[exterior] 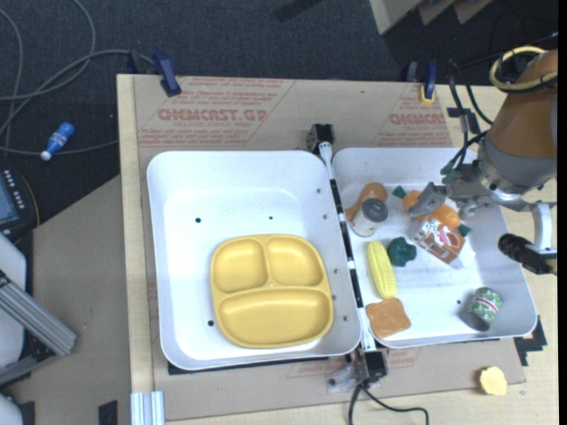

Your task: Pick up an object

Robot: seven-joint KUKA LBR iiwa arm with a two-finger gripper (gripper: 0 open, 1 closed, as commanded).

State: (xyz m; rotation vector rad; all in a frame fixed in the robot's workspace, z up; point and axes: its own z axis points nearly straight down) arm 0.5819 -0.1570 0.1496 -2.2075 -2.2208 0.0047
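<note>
The right bin [509, 282] holds several small objects. A red and white packet [440, 239] lies near its middle, with an orange piece [446, 215] touching its upper edge. My gripper [438, 198] hangs low over that orange piece, reaching in from the right. Just left of the gripper sits a carrot-like orange item [413, 201]. Further left lies an orange bottle with a grey cap [368, 207]. A yellow corn cob [382, 269] and a dark green toy [402, 252] lie side by side. A toast slice [387, 316] and a small can [484, 307] rest near the front wall.
The left bin [177, 202] carries a yellow divided plate [268, 289]. A yellow lump [493, 380] lies on the bench outside the right bin's front corner. The divider between the bins runs just left of the bottle and corn.
</note>
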